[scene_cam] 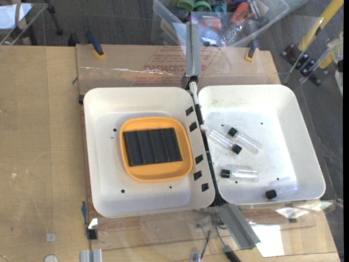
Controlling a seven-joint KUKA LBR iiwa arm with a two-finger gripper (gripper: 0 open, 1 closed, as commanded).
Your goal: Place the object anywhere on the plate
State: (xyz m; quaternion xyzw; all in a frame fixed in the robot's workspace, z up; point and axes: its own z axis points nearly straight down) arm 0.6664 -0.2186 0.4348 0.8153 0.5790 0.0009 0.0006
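An orange plate (pixel 156 172) with a dark ribbed insert (pixel 151 147) lies in the left bin (pixel 103 111). In the right bin (pixel 283 102) lie three clear plastic vials with black caps: one (pixel 245 140) pointing up-left near the middle, one (pixel 222 140) just left of it, and one (pixel 240 174) lying lower down. A small loose black cap (pixel 270 194) sits near the right bin's front edge.
A metal divider bar (pixel 192 53) runs between the bins, with black clips (pixel 197 160) along the seam. A clear tub of colourful items (pixel 218 7) stands behind the bins. Wooden bench surface (pixel 38 146) extends to the left.
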